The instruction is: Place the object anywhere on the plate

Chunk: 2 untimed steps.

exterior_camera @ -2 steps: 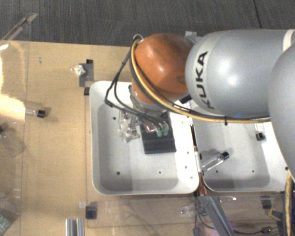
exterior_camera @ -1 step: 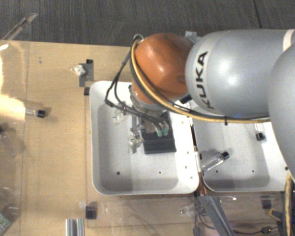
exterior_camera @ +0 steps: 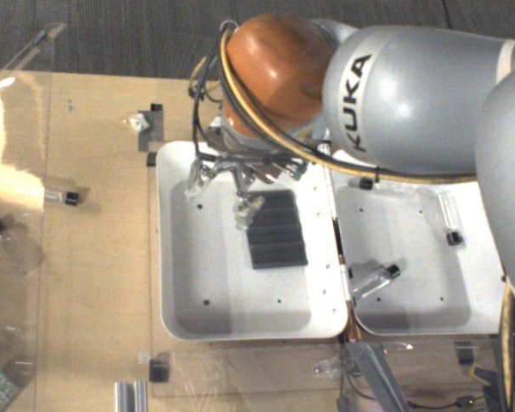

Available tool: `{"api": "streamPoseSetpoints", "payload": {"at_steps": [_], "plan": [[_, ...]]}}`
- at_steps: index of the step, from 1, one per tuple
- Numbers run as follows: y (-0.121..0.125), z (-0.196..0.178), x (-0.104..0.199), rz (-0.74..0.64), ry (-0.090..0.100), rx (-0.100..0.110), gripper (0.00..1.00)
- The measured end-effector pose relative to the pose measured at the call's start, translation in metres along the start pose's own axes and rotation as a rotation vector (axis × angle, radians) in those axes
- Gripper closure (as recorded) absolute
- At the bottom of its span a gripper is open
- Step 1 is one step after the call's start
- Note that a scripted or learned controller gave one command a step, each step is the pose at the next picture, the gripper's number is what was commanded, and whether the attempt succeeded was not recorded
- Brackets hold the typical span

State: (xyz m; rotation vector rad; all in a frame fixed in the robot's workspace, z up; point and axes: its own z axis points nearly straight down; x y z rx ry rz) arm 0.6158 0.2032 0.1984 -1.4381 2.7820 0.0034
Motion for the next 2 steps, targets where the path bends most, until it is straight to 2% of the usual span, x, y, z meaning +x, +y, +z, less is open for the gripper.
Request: {"api": "streamPoseSetpoints", "payload": {"at_steps": [1,2], "plan": [[0.079,0.077,0.038,-0.321,0.001,-0.002,0.00],[0.077,0.064,0.034,-0.317,-0.009,0.002,1.00]]}}
